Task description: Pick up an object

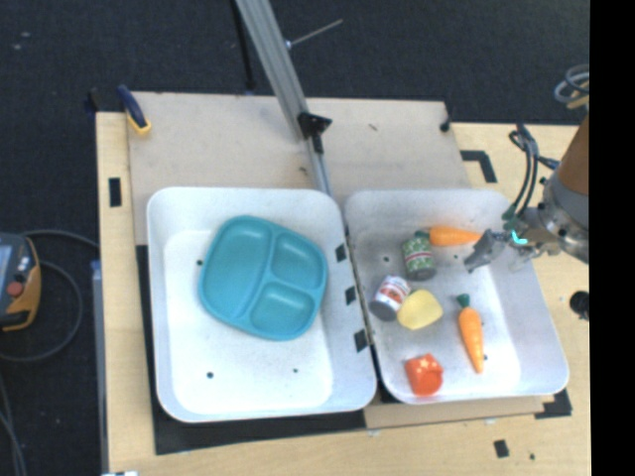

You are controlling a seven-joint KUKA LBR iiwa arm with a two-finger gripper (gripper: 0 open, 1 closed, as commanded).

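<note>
Though over the right bin [531, 310], jaws [488, 251] unclear.

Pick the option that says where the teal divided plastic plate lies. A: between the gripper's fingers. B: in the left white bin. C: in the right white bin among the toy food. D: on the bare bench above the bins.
B: the teal divided plastic plate lies flat on the floor of the left white bin, apart from the toy food.

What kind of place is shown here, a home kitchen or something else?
Probably a robot lab test bench, not a kitchen. Two white bins sit on a plywood board, toy food such as a carrot lies beside a blue divided plate, and the gripper reaches in with exposed cables.
</note>
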